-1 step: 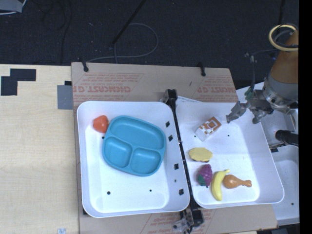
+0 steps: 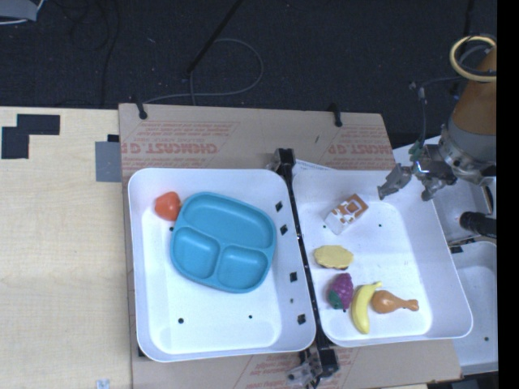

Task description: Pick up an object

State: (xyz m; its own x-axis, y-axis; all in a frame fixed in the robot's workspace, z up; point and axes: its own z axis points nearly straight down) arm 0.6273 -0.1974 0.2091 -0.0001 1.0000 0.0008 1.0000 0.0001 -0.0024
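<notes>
The right bin [image 2: 442, 250] holds a white and brown box-shaped toy [image 2: 347, 213], a flat yellow piece [image 2: 333, 257], purple grapes [image 2: 341, 290], a yellow banana [image 2: 364, 306] and an orange drumstick [image 2: 393, 302]. My gripper [image 2: 411, 186] hangs over the far right corner of that bin, right of the box toy and apart from it. Its two grey fingers [image 2: 392, 182] are spread open with nothing between them. The arm's orange band [image 2: 474, 96] rises behind it at the right edge.
The left bin [image 2: 154, 298] holds a blue divided plate [image 2: 223, 241] and a small red-orange fruit [image 2: 168, 206] at its far left corner. A black divider [image 2: 296, 241] runs between the bins. Brown cardboard [image 2: 243, 136] lies beneath them.
</notes>
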